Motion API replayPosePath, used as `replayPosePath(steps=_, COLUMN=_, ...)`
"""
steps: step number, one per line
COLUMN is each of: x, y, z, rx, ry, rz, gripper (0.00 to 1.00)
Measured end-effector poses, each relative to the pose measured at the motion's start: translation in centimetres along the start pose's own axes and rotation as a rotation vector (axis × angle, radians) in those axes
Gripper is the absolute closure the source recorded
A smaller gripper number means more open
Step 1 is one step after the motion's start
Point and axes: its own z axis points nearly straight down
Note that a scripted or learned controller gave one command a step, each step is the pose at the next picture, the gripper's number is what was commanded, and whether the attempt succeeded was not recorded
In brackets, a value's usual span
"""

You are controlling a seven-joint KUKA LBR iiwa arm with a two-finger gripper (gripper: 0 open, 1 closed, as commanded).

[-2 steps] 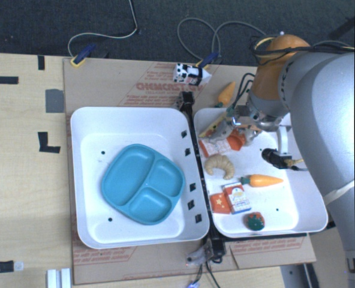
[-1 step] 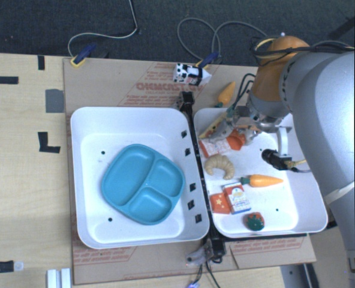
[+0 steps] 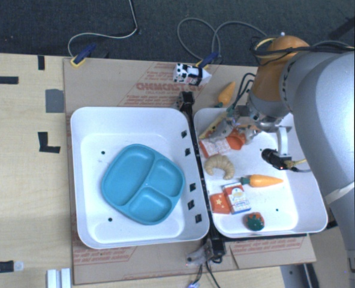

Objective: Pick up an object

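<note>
We see two white bins on the worktop (image 3: 21,161). Left bin (image 3: 81,131) holds a blue divided plate (image 3: 143,183), lying flat near its middle. Right bin (image 3: 303,203) holds the loose items: a croissant (image 3: 220,164) near the left wall, a carrot (image 3: 262,181) just right of it, a small red-and-white box (image 3: 236,198) below, a green-and-red toy fruit (image 3: 255,222) near the front wall. The arm (image 3: 321,113) reaches in from the right; its pincer (image 3: 237,125) sits low over the bin's far left corner, above a red-and-white packet (image 3: 216,144). We cannot tell the pincer's state from here.
</note>
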Motion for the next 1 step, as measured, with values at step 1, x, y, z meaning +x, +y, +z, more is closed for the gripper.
replayPosePath(steps=1, x=-0.08, y=0.03, z=-1.04, rx=-0.002, ry=-0.003, rz=-0.001, gripper=1.00)
